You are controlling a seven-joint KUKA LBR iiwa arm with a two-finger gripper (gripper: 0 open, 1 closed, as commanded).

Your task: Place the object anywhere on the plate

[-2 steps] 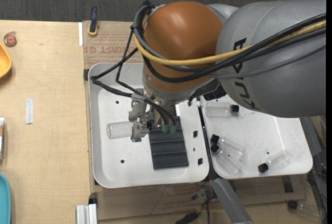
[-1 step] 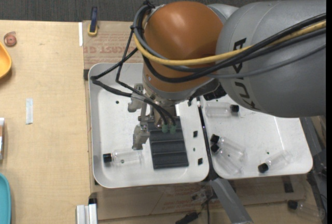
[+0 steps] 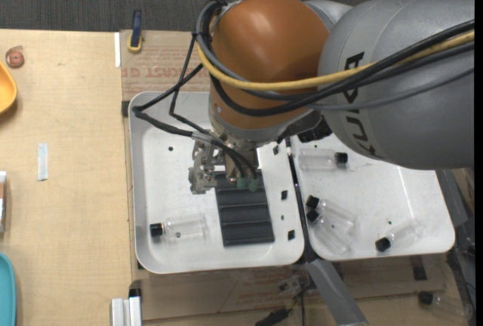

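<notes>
Cables, black and yellow, looped over the orange band of the large grey arm [image 3: 339, 83], which reached in from the right and hung over the left shallow white bin [image 3: 151, 166]. Its end effector [image 3: 205, 173], a metal two-finger assembly, pointed down into that bin, just beside the upper left corner of a dark ribbed rectangular plate [image 3: 245, 215] that lay flat on the bin floor. How far its fingers stood apart could not be told, since wrist and wiring blurred them, and nothing could be made out between them. A small clear plastic vial with a black cap [image 3: 177, 229] lay on its side on the bin floor to the left of the dark plate, near it but apart from it and not on it. To the right of the plate, across the divide between the bins, the right shallow white bin [image 3: 423, 189] held three more clear black-capped vials: one [image 3: 324, 160] near its upper left, one [image 3: 332, 219] near its left wall, and one [image 3: 400, 235] near its lower edge. Both bins sat on the table.
</notes>
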